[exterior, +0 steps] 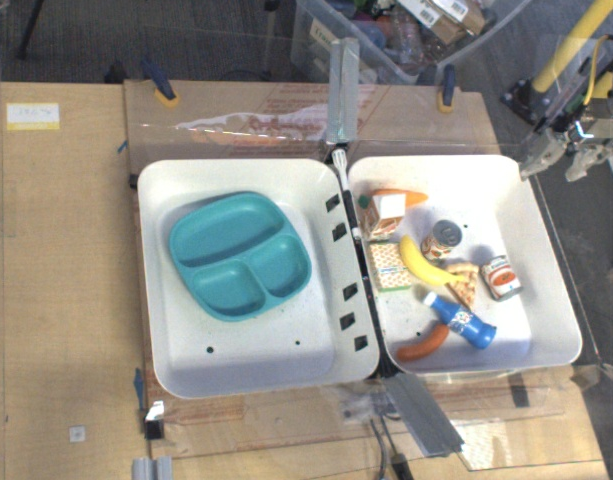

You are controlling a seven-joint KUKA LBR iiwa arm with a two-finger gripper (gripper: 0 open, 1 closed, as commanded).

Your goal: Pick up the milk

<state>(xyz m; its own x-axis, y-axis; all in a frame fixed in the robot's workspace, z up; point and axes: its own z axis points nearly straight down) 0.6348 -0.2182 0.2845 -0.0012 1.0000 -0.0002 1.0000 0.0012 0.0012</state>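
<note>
The milk (390,208) carton is lying in the right bin's (546,258) far-left corner, just beside the banana (424,262). The gripper (571,148) is hovering well apart, past the bin's far-right corner; its fingers' spread I cannot tell.

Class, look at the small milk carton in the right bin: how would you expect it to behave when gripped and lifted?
The milk carton looks boxy and small, so probably light with flat sides to grip. It likely dents if squeezed hard. Wedged between the carrot and banana, lifting it may nudge them.
</note>
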